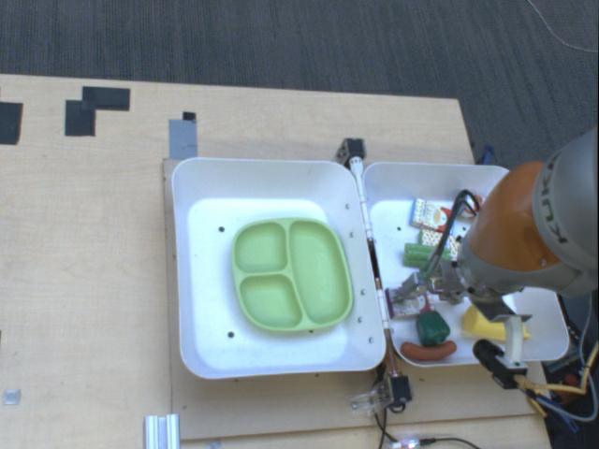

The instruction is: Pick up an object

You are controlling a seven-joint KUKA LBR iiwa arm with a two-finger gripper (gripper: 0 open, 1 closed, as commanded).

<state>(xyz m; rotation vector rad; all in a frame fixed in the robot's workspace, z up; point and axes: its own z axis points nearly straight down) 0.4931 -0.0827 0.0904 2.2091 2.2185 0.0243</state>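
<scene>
The light wooden bench is carrying two shallow white bins side by side. The left white bin is holding a pale green plastic plate with three compartments, lying flat near its middle. The right white bin is holding the small items, and the grey arm with its orange band is reaching over it from the right, covering much of its far side.

The two-finger metal gripper is hanging low over the middle of the right bin, close to the wall between the bins. Whether its fingers are spread or closed cannot be told from here, and nothing can be made out between them.

Just below the gripper, a dark green rounded toy is lying on the bin floor. A red-brown toy sausage is resting at the near edge of that bin, just below the green toy. A yellow toy piece is sitting to their right, partly under the arm. Above the gripper, a small green block is lying near a white printed packet.
</scene>
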